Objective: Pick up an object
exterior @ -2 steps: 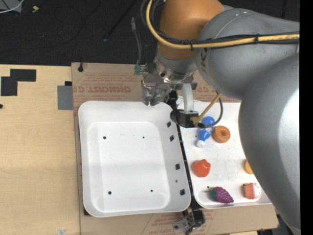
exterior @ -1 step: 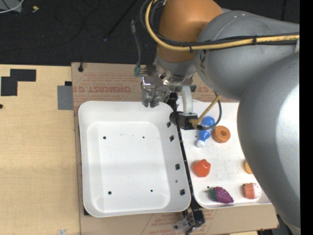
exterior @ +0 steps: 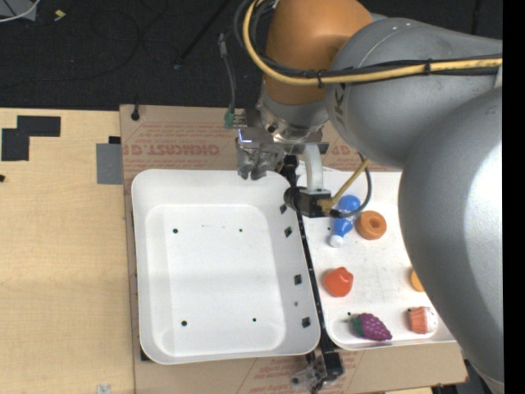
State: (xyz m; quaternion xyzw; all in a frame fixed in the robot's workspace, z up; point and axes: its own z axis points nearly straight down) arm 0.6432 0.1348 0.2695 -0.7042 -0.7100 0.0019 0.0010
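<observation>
My gripper point(exterior: 256, 164) hangs over the back rim of the left bin point(exterior: 152, 245), close to the divide between the two bins. No object shows at its tip. The right bin point(exterior: 385, 261) holds the loose things. A blue and white piece point(exterior: 344, 217) lies nearest the gripper, with an orange ring point(exterior: 373, 225) just to its right. Nearer the front sit a red-orange pepper-like toy point(exterior: 338, 281), a purple bunch of grapes point(exterior: 372, 327) and a red and white piece point(exterior: 422, 320). The arm hides most of an orange thing point(exterior: 415, 281).
The big grey arm point(exterior: 435, 138) covers the right bin's back and right side. Both bins rest on a brown board point(exterior: 172, 142) on the pale wooden bench point(exterior: 57, 261). Black clips point(exterior: 298, 279) line the divide between the bins.
</observation>
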